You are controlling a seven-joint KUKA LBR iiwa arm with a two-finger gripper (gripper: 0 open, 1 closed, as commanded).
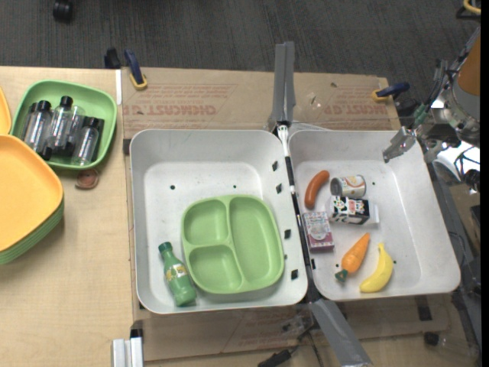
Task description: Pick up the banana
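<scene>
The yellow banana (377, 268) lies in the right bin (428, 228), near its front right corner, with its stem pointing away from me. An orange carrot (354, 255) rests just left of it, almost touching. My gripper (403, 141) hangs over the bin's far right corner, well back from the banana and apart from every object. Nothing is seen held in it. The arm behind it runs off the right edge of the view.
The right bin also holds a red sausage (315, 188), a small can (351, 184), a cow-patterned carton (354, 210) and a pink box (318, 230). The left bin (153, 167) holds a green divided tray (231, 245) and a green bottle (176, 275). Orange plates (27, 197) sit at far left.
</scene>
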